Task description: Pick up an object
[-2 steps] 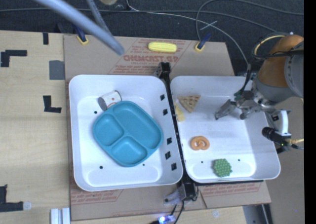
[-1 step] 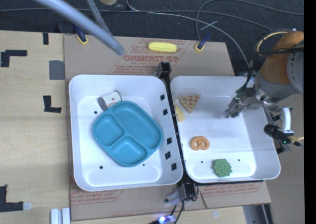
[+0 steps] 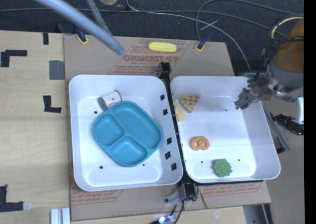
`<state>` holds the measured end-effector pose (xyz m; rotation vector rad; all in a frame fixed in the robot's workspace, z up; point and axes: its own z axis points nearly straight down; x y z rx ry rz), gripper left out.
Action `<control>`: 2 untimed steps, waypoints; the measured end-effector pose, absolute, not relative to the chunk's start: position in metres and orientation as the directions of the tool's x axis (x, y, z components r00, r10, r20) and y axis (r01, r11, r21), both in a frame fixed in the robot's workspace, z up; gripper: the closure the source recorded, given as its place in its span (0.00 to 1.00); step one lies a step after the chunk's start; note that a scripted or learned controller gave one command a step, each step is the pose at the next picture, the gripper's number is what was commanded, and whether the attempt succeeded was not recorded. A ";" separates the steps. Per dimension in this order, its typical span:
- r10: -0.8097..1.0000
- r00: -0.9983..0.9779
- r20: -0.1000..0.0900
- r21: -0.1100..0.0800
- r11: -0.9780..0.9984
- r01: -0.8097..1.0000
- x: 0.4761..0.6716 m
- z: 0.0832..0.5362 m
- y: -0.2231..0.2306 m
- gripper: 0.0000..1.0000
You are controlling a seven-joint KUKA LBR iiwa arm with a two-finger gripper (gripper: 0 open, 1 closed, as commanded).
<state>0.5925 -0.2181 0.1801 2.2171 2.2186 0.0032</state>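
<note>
The likeliest targets lay in the right-hand shallow white bin point(image 3: 261, 134): a small orange pretzel-shaped toy point(image 3: 200, 143) near the middle of its floor, a bumpy green ball-like toy point(image 3: 222, 167) nearer the front wall, and a tan triangular wedge point(image 3: 189, 102) close to the divider. None of them was lifted or touched, so the pick had not yet begun in earnest. The end effector point(image 3: 245, 98) hung at the bin's right rim, well apart from all three, and whether it was spread or pressed together could not be told. The pretzel had open floor all round it, the easiest approach by my judgement. In the left white bin point(image 3: 79, 134) sat a blue compartment tray point(image 3: 127, 132) touching a small white cup point(image 3: 109, 99).
</note>
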 end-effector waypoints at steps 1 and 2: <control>1.000 -0.001 -0.001 0.002 0.001 1.000 0.593 0.202 -0.218 1.00; 1.000 -0.004 0.001 -0.001 0.004 1.000 0.575 0.209 -0.174 1.00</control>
